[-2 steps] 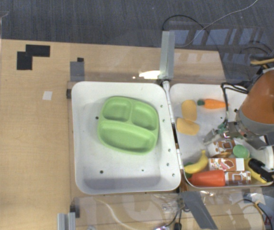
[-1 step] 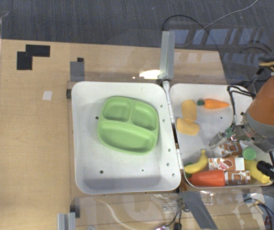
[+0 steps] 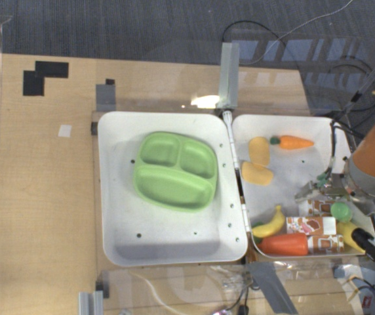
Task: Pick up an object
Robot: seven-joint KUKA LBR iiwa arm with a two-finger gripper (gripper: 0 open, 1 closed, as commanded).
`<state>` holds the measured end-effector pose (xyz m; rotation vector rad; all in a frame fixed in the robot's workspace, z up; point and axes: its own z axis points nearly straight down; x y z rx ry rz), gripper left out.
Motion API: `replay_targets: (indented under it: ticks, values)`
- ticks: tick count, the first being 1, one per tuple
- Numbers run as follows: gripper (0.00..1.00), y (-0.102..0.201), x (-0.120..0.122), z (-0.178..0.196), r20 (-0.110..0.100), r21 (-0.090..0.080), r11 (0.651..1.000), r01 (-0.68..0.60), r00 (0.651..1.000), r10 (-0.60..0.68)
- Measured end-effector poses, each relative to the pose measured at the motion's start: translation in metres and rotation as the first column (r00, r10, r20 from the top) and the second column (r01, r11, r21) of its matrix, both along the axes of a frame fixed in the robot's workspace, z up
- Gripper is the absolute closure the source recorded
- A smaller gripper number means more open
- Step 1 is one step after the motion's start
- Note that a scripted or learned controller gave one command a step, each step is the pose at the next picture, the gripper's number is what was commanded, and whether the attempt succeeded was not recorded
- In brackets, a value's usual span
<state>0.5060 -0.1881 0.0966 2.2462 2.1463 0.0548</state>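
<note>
Reaching in from the right edge of the frame, my arm (image 3: 374, 159) hangs its orange band over the right bin (image 3: 286, 125), wrist bent down toward the lower right corner. My gripper (image 3: 320, 188) sits above the red-and-white cartons (image 3: 315, 226), whose print is too small to read; whether my pincer is released or clenched I cannot tell. Near it lie a green ball (image 3: 340, 210), a banana (image 3: 269, 223) and a red pepper (image 3: 284, 244). A carrot (image 3: 293, 142) and two yellow pieces (image 3: 258, 161) rest higher up. A green divided plate (image 3: 174, 170) fills the left bin (image 3: 115, 189).
</note>
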Motion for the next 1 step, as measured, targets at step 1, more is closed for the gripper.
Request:
replay_targets:
  ticks: [1]
  values:
    - [0.0,0.0227,-0.0097,-0.0051,-0.02,0.002,0.944,0.329,0.944,-0.329]
